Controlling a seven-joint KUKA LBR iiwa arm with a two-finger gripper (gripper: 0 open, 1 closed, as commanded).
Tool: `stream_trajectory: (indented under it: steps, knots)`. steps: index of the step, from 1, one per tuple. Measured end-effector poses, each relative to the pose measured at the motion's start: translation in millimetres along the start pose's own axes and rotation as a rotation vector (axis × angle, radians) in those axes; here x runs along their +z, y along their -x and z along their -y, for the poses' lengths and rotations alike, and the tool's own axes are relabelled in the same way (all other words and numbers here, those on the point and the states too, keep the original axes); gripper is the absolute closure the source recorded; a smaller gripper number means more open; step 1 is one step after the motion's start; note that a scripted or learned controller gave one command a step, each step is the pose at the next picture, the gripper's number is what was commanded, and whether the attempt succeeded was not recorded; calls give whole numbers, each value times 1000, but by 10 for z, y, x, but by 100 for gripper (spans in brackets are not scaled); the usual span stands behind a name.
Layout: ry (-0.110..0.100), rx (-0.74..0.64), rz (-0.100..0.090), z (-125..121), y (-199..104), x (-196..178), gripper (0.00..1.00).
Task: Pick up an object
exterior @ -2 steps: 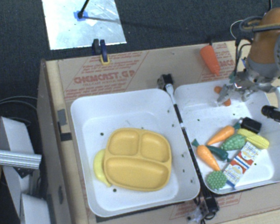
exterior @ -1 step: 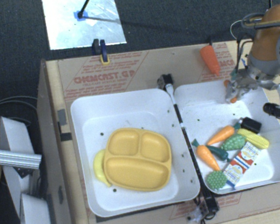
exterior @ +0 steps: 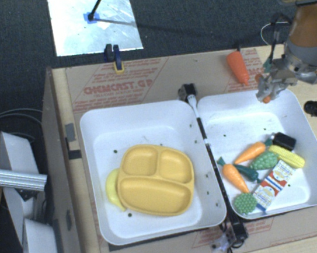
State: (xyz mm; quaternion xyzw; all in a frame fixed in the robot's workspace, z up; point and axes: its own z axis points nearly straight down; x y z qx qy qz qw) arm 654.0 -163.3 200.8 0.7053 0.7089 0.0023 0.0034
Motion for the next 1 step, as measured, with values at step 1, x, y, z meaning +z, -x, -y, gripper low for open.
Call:
stream_trajectory:
  steps: [1]
  knots:
    - [-4,0,-3,522,-1023,-361,100]
